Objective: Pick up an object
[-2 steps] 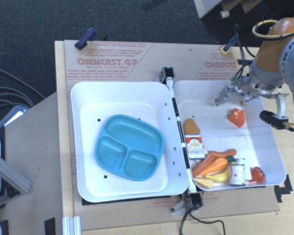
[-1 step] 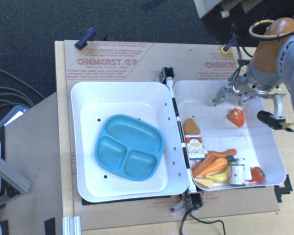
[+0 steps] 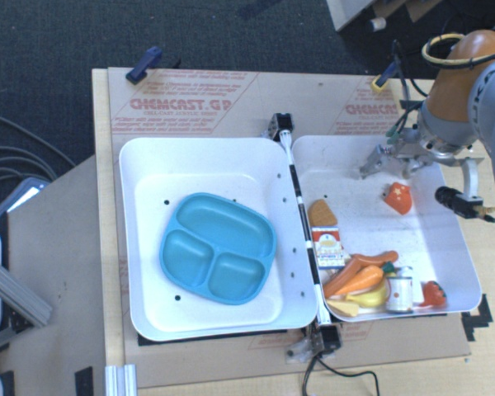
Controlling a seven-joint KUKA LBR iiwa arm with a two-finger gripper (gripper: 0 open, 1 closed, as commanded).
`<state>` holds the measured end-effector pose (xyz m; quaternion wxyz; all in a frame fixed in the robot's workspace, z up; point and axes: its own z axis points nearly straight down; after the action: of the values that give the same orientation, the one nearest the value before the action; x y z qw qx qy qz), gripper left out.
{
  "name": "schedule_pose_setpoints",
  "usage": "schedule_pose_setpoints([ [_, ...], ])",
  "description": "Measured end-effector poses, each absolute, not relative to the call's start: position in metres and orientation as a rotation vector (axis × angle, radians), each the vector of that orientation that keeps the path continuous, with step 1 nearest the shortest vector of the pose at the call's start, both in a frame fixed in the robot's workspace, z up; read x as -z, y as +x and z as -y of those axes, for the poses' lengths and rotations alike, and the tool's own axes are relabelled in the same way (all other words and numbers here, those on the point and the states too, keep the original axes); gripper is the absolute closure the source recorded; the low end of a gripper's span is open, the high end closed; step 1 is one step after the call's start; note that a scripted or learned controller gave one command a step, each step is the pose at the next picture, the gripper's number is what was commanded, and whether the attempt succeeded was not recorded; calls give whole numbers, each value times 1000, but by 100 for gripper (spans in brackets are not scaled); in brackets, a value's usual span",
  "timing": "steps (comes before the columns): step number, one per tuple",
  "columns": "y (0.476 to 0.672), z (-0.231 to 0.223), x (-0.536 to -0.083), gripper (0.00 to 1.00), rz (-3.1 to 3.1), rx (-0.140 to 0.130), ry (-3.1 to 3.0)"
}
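Gripper (image 3: 393, 160) hangs over the back of the right bin (image 3: 454, 246), fingers spread wide, nothing between them. Just in front of it lies a small red-orange strawberry-like toy (image 3: 398, 197), apart from the fingers, alone on the bin floor. Front corner pile: carrot (image 3: 355, 280), banana (image 3: 365, 299), small can (image 3: 400, 292), red tomato piece (image 3: 433, 294), a small carton (image 3: 327, 246) and a brown cookie (image 3: 321, 214) along the divider. Left bin (image 3: 140, 221) holds a blue divided tray (image 3: 219, 247). Both bins on the surface (image 3: 190, 106).
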<state>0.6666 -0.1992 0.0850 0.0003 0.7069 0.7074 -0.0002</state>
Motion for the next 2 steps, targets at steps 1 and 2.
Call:
schedule_pose_setpoints([
  [1, 667, 203, -85, 0, -2222, 0, 2220],
  [2, 667, 206, -85, 0, -2226, -3, 2221],
])
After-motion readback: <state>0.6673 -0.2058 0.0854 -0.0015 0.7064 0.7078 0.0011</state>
